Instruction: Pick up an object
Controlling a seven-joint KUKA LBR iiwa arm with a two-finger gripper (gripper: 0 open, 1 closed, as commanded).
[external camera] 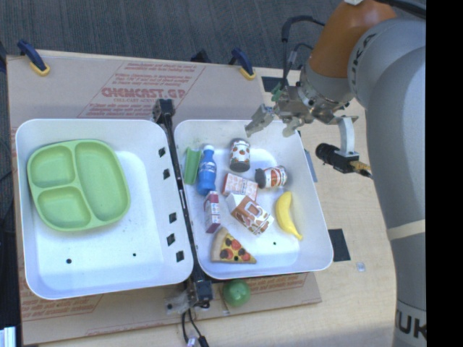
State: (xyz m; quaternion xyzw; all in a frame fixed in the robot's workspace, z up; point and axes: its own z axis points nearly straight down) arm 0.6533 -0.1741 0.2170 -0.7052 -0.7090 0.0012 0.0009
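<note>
End effector (273, 123) hovers above the far rim of the right bin (312, 194), fingers spread wide apart with nothing between them. Just below it stands a small jar (240, 155), a second can (273, 177) lying on its side right next to that. Further down sit the banana (288, 215), snack boxes (246, 201) and a pizza slice (231, 249). Off to its left, the blue bottle (207, 169), and well beyond, the green tray (77, 185) in the left bin (148, 215)
</note>
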